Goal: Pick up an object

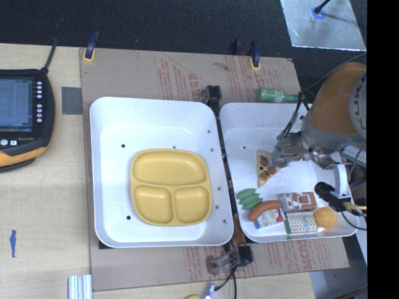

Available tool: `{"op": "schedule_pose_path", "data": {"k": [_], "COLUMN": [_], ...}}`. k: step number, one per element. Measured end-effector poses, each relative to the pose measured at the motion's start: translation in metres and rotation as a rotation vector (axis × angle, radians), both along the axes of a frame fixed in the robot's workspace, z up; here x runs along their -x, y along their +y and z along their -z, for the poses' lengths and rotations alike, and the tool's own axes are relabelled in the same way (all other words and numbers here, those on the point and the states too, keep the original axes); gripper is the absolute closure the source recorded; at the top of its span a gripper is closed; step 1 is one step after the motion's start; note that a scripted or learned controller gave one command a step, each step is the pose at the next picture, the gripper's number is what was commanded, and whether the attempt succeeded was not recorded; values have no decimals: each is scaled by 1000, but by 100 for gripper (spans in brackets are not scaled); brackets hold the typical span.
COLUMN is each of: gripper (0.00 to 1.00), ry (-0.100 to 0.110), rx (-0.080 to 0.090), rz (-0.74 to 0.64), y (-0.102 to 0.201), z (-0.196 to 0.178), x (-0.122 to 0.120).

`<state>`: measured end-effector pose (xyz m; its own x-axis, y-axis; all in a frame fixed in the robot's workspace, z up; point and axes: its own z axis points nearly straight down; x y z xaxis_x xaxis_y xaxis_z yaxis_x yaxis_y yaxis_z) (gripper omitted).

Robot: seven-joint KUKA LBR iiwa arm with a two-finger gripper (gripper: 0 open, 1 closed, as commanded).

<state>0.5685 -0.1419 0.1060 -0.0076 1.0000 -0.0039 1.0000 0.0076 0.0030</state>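
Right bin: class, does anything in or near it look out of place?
Yes. A green bottle lies on its side on the cardboard just beyond the right bin, outside it, while the other small items sit inside, clustered along its near edge.

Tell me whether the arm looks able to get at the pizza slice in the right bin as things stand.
Probably yes. The hand hangs right beside the pizza slice, which lies flat on the floor of the right bin with nothing on top of it; the green beans and hot dog lie apart, nearer the front.
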Motion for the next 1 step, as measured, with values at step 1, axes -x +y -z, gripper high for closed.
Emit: {"op": "schedule_pose_path", "data": {"k": [1], "gripper": [0], "ry": [0], "rx": [0], "rz": [0], "y": [0], "z": [0], "x": [0]}}
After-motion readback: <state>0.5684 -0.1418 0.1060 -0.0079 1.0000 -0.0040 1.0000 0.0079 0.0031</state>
